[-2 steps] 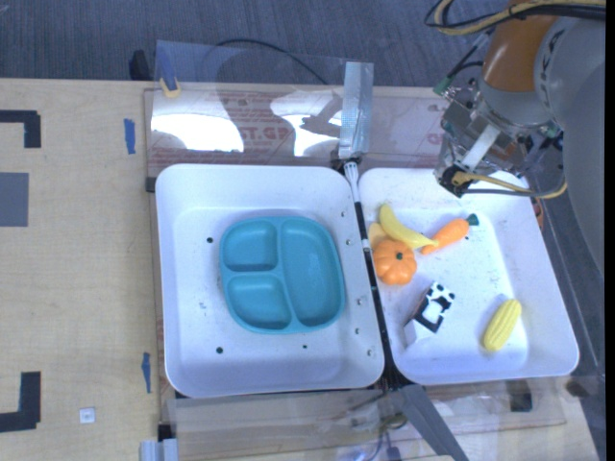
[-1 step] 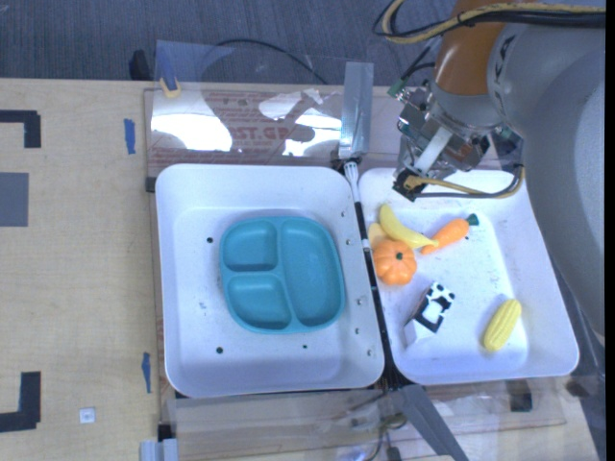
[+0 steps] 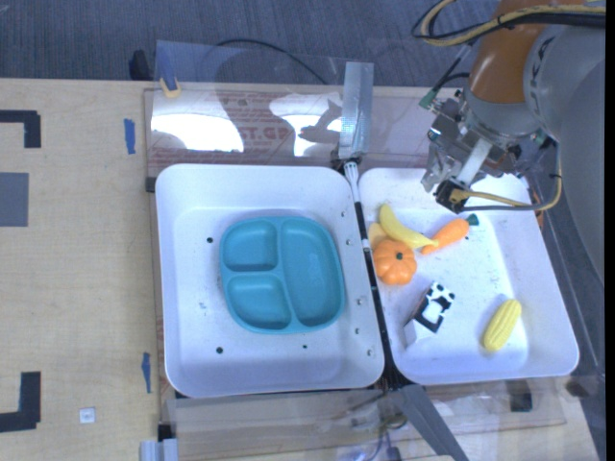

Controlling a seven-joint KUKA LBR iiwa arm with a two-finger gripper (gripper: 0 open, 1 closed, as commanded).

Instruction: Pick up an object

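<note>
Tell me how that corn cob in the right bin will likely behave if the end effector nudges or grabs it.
The corn cob looks rounded and elongated, so a sideways nudge would probably roll it. It looks like a toy, so likely light and stiff. It lies alone near the right bin corner, apart from the other items, so a nudge could press it against the wall.

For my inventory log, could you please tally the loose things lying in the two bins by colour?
Yellow: 2, the banana and the corn cob
Orange: 2, the carrot and the small pumpkin
Teal: 1, the divided plate
Black and white: 1, the patterned block
Total: 6
</note>
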